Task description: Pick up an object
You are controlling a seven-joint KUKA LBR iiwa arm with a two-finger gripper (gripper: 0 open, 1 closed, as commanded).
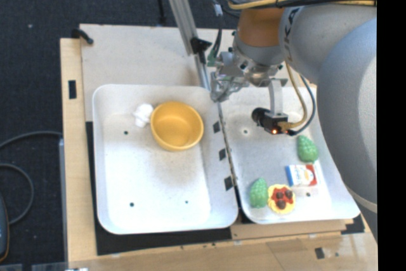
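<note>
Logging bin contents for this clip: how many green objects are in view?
2. One green object lies in the right bin near its right side; the other lies near that bin's front edge, beside a round yellow piece. The arm may hide more.

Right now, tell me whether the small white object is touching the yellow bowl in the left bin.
Touching. In the camera view the small white object lies against the upper left rim of the yellow bowl, with no bin floor showing between them.
</note>
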